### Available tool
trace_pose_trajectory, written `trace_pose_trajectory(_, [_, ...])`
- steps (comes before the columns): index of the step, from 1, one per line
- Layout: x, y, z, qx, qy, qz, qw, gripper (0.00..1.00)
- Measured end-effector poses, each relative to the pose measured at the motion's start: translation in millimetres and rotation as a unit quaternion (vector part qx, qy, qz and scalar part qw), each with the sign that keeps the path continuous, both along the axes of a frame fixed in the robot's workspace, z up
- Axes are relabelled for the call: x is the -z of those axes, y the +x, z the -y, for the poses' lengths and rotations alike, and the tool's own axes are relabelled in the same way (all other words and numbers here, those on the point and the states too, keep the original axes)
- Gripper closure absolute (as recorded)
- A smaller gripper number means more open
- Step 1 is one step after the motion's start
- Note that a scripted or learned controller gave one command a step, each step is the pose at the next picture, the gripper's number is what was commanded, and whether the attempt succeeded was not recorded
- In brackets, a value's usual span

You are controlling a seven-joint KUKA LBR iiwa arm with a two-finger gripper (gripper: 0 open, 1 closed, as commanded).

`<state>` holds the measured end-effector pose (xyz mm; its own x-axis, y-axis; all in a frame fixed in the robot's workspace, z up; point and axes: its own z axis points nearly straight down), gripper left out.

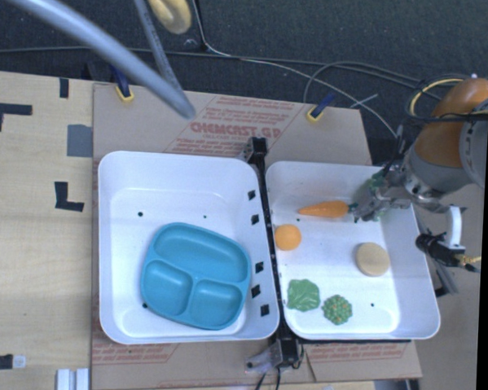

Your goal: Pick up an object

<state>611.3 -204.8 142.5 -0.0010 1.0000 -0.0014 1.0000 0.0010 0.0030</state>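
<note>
Seen from above, two white bins sit side by side on the desk. The right bin (400, 321) holds an orange carrot (325, 209) near its far wall. The gripper (367, 203) sits just beside the carrot's right end; whether its fingers are spread or pressed together cannot be told. The left bin (112, 224) holds a blue tray (195, 276).

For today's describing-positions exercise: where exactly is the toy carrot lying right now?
In the camera view, the carrot lies in the right bin, near its far edge, with the gripper at its right end and the orange ball just nearer the camera.
</note>
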Motion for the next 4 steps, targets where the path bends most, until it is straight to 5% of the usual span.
trace_pose_trajectory(1, [-64, -1, 0, 0.0, -0.0005, 0.001, 1.0, 1.0])
trace_pose_trajectory(2, [-85, 0, 0, 0.0, 0.0003, 0.0, 1.0, 1.0])
trace_pose_trajectory(4, [-82, -7, -126, -0.003, 0.0017, -0.002, 1.0, 1.0])
